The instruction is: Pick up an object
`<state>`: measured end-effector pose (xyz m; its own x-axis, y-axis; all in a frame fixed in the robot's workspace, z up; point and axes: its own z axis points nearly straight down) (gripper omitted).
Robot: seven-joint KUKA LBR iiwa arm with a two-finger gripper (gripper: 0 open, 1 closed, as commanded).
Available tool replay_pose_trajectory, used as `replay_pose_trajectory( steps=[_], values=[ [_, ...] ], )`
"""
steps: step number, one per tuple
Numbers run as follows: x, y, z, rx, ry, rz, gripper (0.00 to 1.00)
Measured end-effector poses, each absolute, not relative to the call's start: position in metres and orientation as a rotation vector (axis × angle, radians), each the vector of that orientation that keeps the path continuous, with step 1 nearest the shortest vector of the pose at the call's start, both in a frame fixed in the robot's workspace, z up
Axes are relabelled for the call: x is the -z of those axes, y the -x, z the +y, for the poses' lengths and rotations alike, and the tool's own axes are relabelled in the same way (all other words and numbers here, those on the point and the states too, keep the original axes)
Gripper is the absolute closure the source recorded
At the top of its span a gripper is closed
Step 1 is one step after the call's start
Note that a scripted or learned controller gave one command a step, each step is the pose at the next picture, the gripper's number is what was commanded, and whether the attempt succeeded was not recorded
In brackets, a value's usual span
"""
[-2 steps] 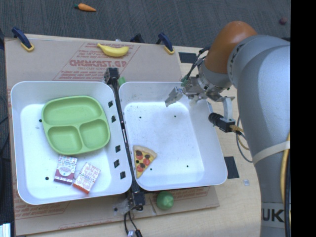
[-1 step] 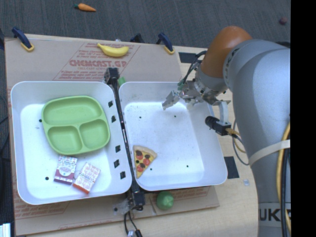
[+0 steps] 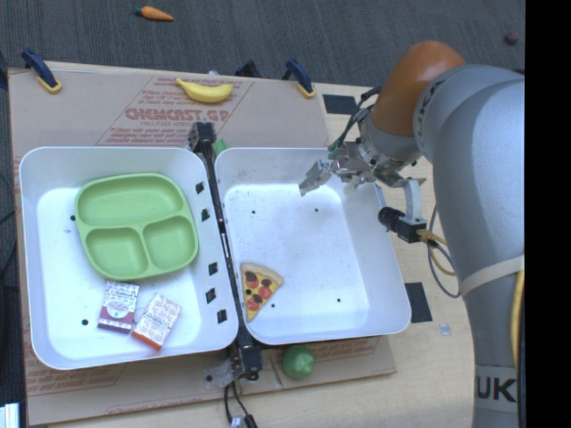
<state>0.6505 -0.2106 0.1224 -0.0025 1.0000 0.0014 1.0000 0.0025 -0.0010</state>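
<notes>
Gripper [image 3: 314, 178] hangs over right bin's [image 3: 379, 275] far edge, jaw state we can't tell, nothing visibly held; pizza slice [image 3: 258, 288] lies near bin's left wall w/ divider close, so we judge wall contact/slip likely.

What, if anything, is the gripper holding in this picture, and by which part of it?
Nothing is seen held. The gripper hangs over the right bin's far edge with no object at its tip; the pizza slice lies apart on the bin floor.
</notes>
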Motion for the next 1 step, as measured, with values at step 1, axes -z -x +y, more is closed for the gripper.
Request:
replay_pose_trajectory(
  steps=[1],
  values=[
    [-0.1123,-0.6570,-0.2102,0.001,2.215,-2.226,0.00]
  ],
)
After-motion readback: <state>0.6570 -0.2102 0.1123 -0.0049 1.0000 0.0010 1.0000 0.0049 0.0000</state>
